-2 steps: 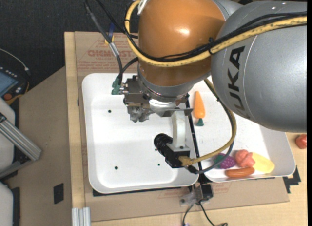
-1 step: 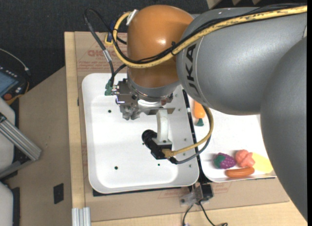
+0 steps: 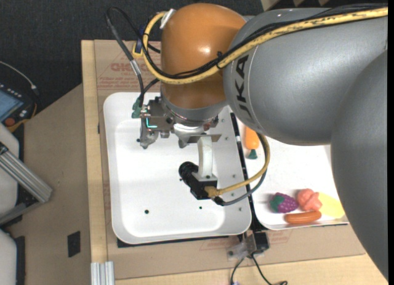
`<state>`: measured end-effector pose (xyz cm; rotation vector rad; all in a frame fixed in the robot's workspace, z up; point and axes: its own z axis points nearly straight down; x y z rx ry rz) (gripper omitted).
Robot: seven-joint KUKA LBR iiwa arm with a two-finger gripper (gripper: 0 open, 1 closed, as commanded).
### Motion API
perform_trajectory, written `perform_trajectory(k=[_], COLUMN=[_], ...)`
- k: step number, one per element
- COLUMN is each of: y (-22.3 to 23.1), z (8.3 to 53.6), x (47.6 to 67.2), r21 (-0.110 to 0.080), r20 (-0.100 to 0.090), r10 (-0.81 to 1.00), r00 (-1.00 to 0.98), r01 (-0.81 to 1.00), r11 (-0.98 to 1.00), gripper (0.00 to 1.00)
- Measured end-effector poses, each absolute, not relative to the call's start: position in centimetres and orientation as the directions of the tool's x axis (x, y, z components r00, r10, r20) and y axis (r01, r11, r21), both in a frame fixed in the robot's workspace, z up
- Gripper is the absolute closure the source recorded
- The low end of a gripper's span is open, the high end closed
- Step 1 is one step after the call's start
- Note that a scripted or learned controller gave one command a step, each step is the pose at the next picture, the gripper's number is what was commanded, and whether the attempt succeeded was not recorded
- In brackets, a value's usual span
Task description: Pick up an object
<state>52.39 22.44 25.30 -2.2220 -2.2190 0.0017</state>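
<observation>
Bright, even overhead light, soft shadows, glare on the orange band (image 3: 197, 44).

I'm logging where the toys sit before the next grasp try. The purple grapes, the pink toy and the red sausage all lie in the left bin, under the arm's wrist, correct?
Not quite. The camera view shows the purple grapes, pink toy and red sausage lying in the right bin, at its near edge. The wrist hangs over the left bin.
</observation>
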Motion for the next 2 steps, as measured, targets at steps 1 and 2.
perform_trajectory(k=[1, 2], y=[22.5, 22.5], z=[20.1, 18.4], x=[59.4, 60.9], r21=[0.006, 0.003], r20=[0.003, 0.001], r10=[1.0, 1.0], r00=[0.001, 0.0], r01=[1.0, 1.0], r11=[-0.001, 0.0], gripper=[0.0, 0.0])
